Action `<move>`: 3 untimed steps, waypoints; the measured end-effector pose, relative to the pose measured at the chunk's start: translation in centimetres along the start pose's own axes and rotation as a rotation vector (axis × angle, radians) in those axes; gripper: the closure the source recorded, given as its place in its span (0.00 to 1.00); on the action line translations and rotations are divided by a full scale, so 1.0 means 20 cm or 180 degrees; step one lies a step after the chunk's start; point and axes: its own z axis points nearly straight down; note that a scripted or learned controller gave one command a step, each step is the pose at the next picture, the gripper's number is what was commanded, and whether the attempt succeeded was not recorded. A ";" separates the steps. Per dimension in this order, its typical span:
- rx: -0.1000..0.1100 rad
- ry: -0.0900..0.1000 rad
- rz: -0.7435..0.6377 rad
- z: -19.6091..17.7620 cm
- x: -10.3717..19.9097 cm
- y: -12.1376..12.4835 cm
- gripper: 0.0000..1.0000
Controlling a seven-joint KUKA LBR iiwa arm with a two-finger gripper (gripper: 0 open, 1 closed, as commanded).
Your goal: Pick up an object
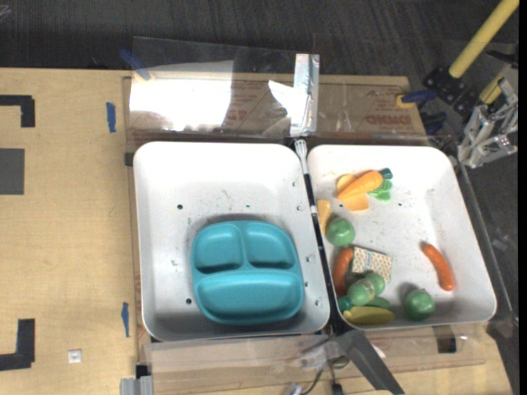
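My gripper [492, 130] hangs beyond the far right corner of the right shallow white bin [465, 220], outside it; I cannot tell whether it is open or closed. That bin holds an orange plastic carrot [362, 183], a round green toy fruit [418, 303] and an orange-red toy sausage [438, 266]. A teal 3-compartment plastic tray [245, 271] lies in the left shallow white bin [156, 188].

Two white bins [165, 179] on a tan table [66, 220] marked with blue tape [110, 117] and black squares [20, 110]. Left bin: teal divided tray [245, 271]. Right bin: orange carrot [362, 183] with green top, green round pieces [340, 232], orange-red sausage [438, 267], yellow piece [370, 314], speckled pale card [370, 262].
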 end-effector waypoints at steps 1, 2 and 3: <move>-0.0008 0.0008 -0.0311 0.06 -0.20 -0.11 1.00; -0.0007 0.0001 -0.1126 0.09 -0.23 -0.12 1.00; -0.0007 -0.0001 -0.1795 0.05 -0.23 -0.12 1.00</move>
